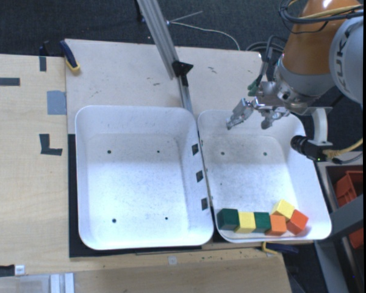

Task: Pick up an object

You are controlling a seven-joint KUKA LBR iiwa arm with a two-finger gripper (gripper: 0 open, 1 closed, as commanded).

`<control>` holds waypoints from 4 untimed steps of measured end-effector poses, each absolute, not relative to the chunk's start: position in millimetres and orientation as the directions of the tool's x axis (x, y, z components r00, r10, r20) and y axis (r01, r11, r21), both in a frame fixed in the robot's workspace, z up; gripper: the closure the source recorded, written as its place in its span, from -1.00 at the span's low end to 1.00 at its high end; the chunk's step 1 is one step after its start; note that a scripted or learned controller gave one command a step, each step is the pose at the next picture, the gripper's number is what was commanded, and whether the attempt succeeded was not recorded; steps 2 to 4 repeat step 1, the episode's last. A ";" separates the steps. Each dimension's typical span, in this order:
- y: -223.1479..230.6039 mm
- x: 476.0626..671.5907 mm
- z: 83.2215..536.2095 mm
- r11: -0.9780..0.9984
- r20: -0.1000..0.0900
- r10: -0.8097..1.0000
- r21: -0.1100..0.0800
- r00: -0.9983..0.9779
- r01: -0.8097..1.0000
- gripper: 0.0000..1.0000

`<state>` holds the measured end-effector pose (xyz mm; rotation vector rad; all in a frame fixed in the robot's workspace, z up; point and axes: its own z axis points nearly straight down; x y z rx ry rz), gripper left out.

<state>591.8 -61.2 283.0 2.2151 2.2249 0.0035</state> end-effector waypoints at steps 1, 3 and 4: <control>-20.8 559.0 264.0 0.004 0.001 1.000 -0.005 -0.004 1.000 -1.00; -20.8 559.0 264.0 0.004 0.001 1.000 -0.005 -0.004 1.000 -1.00; -20.8 559.0 264.0 0.004 0.001 1.000 -0.005 -0.004 1.000 -1.00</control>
